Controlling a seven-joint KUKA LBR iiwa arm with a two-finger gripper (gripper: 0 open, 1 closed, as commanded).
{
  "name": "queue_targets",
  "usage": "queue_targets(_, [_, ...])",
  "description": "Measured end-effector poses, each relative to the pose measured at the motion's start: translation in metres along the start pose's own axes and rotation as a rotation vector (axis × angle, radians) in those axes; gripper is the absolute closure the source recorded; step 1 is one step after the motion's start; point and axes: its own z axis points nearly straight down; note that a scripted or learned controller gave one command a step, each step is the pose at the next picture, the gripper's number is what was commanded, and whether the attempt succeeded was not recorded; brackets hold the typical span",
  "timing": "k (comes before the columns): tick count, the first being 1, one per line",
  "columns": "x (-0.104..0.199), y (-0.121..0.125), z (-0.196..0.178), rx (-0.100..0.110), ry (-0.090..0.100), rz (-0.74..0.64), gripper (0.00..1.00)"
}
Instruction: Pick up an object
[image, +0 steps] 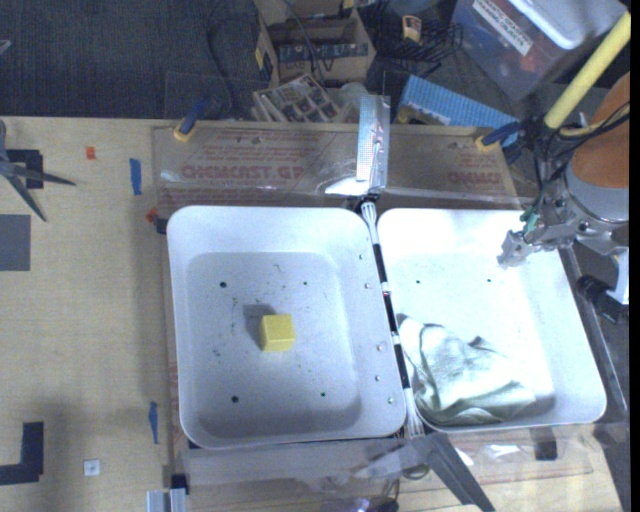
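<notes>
White bins, 2: left bin (200, 240) with 1 yellow block (278, 332), right bin (450, 240) with 1 crumpled cloth (465, 375), gripper (520, 243) state unclear.

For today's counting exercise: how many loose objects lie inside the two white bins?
2: a yellow block mid left bin; a crumpled pale cloth at the right bin's near edge, possibly hiding more.

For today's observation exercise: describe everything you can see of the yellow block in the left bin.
The yellow block is a small cube-like piece, plain yellow, with a matte, foam-like look. It rests flat on the speckled floor of the left bin, near its middle, turned slightly askew to the bin's walls. A grey shadow falls up and left of it. Nothing else touches it.
</notes>
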Motion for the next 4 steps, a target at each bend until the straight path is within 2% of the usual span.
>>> queue_targets(1, [-0.037,-0.01,0.037,0.001,0.0,0.23,1.0])
queue_targets(2, [-0.023,0.058,-0.006,-0.001,-0.002,0.559,1.0])
queue_targets(3, [-0.024,0.058,-0.027,-0.004,-0.003,0.43,1.0])
queue_targets(4, [-0.029,0.025,0.004,0.003,0.0,0.694,1.0])
